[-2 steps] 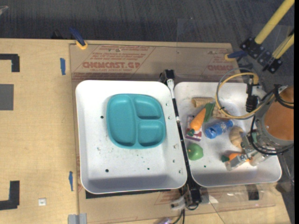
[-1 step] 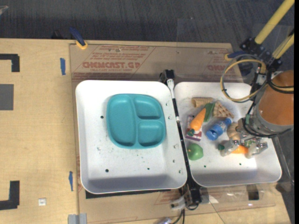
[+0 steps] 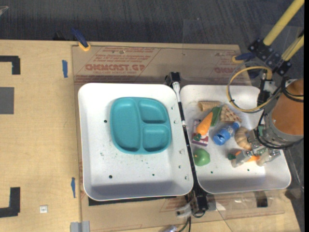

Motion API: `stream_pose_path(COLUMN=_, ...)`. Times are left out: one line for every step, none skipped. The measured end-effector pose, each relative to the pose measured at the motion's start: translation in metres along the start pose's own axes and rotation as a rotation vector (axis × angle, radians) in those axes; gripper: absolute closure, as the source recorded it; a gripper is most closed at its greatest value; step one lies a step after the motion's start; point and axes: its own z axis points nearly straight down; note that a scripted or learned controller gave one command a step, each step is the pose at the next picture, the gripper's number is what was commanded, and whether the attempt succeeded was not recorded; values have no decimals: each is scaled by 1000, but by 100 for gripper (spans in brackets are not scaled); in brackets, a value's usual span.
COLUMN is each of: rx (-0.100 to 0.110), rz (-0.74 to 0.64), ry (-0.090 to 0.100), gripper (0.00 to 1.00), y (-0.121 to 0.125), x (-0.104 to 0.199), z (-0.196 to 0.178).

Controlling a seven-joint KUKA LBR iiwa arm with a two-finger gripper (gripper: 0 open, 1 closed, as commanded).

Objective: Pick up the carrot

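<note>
Even, bright overhead light; the white bins (image 3: 96, 178) glare slightly, shadows stay soft and short, and small things look a little blurred.

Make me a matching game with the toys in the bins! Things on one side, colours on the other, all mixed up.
Things:
1. carrot
2. divided plate
3. cup lying on its side
4. round fruit by the bin divider

Colours:
A. blue
B. green
C. orange
D. teal

Pairs: 1-C, 2-D, 3-A, 4-B
</note>
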Motion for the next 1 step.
stream_pose_path(rx=-1, rz=411, ry=-1, gripper=0, y=-8, x=25, z=0)
